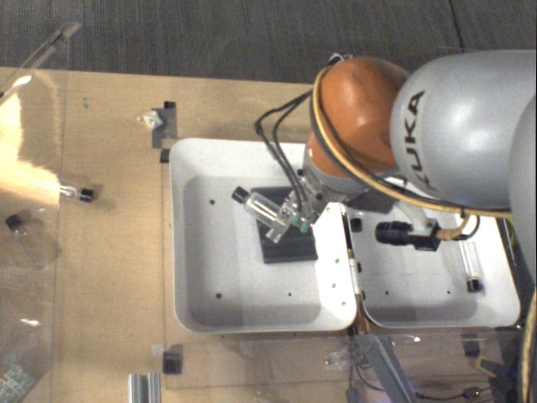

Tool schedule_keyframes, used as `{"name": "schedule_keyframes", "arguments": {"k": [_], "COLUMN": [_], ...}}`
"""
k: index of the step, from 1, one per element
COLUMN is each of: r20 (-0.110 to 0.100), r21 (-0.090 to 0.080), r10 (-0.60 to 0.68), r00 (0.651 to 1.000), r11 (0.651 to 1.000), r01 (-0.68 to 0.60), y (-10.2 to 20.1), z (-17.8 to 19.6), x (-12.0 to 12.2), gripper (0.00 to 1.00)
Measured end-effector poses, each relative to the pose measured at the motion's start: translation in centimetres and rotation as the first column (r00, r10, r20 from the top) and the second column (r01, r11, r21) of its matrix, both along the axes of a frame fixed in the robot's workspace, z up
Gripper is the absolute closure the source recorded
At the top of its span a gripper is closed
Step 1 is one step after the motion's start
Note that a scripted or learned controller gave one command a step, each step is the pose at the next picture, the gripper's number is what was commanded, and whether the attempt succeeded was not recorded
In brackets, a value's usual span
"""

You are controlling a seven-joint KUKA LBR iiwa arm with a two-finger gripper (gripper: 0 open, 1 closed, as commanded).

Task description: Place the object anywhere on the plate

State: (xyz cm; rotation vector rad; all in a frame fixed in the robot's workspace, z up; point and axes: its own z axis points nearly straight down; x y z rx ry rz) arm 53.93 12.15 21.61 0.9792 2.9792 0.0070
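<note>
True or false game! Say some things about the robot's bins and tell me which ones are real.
1. The dark plate lies in the left-hand bin. True.
2. The dark plate is round. False: it is square.
3. The clear tube by the pincer has a black cap. True.
4. The arm's band is blue. False: it is orange.

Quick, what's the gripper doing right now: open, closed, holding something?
Gripper: cannot be told. It is above the dark plate in the left bin, right at one end of a clear black-capped vial.
</note>
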Motion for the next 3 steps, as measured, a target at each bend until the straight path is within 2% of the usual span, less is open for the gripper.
{"name": "schedule_keyframes", "arguments": {"k": [1,2,3], "r20": [0.004,0.001,0.003], "r21": [-0.003,-0.003,-0.002], "r10": [0.459,0.616,0.388], "r00": [0.889,0.788,0.922], "r11": [0.889,0.788,0.922], "r01": [-0.459,-0.616,-0.388], "y": [4.1,7.2,11.5], "z": [3.6,-3.9,-4.2], "x": [4.8,11.4,13.0], "gripper": [1.00,1.00,1.00]}}
